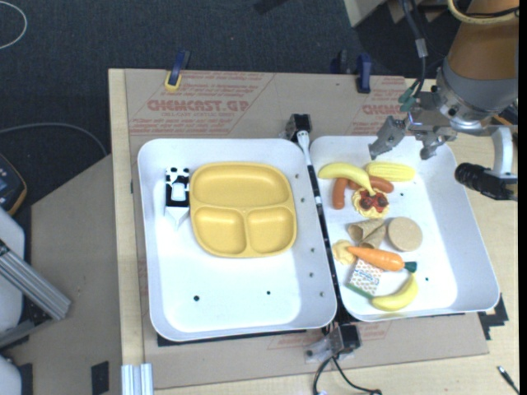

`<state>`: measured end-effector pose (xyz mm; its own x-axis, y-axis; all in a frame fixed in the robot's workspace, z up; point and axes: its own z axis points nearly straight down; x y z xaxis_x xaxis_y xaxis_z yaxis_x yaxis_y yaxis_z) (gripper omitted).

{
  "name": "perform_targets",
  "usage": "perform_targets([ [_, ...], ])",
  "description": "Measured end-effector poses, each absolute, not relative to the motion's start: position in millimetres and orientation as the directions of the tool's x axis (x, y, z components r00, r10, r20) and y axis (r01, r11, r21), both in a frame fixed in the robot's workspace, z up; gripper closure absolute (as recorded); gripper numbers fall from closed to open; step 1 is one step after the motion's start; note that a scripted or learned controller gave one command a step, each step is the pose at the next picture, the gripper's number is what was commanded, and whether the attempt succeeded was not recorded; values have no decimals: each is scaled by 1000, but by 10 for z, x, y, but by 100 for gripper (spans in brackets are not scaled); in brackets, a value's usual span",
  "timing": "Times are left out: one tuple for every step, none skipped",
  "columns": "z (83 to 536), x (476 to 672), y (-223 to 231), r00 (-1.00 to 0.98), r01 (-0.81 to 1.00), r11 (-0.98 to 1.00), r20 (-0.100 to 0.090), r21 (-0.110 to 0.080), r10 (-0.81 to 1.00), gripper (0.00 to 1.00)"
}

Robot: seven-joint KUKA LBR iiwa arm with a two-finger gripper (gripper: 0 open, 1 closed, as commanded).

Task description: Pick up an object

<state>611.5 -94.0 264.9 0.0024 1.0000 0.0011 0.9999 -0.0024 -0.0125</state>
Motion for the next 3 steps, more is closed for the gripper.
perform_targets([
  [2727,6136,-937,0,1000,0,0,1,1000,0],
  [2103,6182,-939,0,1000,0,1,-7,1000,0],
  [1464,6156,-963,1,1000,-1,2,-8,1000,0],
])
